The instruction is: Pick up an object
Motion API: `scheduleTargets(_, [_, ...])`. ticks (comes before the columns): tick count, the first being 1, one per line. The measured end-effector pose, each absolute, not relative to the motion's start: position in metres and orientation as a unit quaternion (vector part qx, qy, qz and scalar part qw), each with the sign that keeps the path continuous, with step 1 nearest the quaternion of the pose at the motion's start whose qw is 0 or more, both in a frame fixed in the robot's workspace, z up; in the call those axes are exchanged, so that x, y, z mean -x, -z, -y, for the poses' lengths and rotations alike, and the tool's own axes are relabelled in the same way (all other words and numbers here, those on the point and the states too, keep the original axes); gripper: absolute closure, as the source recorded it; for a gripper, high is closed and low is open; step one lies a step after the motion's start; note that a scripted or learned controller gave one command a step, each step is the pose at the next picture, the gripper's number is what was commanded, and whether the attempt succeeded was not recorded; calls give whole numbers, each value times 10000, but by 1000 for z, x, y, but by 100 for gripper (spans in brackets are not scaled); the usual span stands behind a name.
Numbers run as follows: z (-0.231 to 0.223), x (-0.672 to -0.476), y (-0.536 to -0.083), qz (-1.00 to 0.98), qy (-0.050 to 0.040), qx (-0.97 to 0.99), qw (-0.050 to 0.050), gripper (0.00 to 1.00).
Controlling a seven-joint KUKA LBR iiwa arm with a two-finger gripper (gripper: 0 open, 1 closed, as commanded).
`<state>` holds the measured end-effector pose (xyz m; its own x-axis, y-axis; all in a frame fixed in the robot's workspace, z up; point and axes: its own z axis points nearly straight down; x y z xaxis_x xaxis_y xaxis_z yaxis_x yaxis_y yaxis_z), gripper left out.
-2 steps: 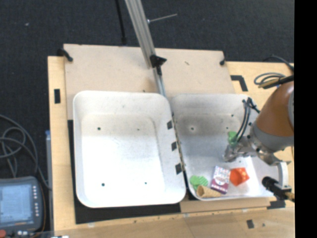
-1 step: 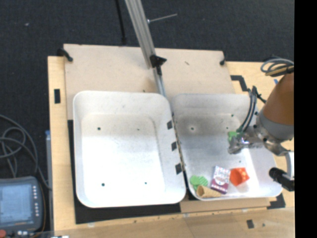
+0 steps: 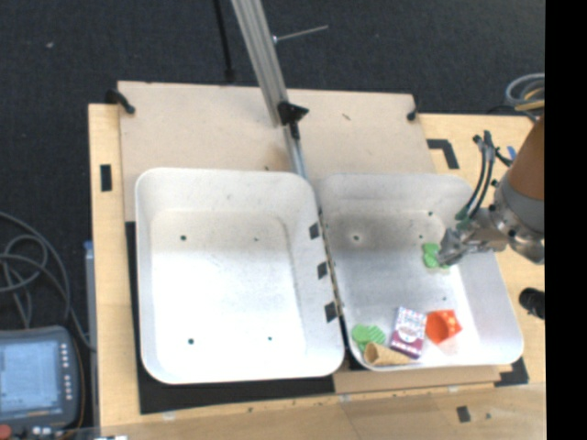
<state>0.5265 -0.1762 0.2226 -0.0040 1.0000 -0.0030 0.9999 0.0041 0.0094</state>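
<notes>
My hand (image 3: 447, 253) sits at a small green object (image 3: 431, 256) in the right bin (image 3: 385, 191); can't tell if it's gripped. Risk: obj slips out on lift, w/ contact looking edge-only.

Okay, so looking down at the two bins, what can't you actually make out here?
- Gripper: too small and blurred in the camera view to tell whether it actually grips the green object beside its tip.
- Arm: cut off by the right edge.
- Purple packet: print too small to read.
- Tan piece: partly tucked under the packet; shape unclear.
</notes>
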Motion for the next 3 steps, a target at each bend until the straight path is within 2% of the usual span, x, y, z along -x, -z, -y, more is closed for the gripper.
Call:
scheduleTargets(1, [177, -528, -253, -7088, -14, -7054, 26, 100])
scheduleTargets(3, [75, -547, -241, -7096, -2, -7046, -8, 100])
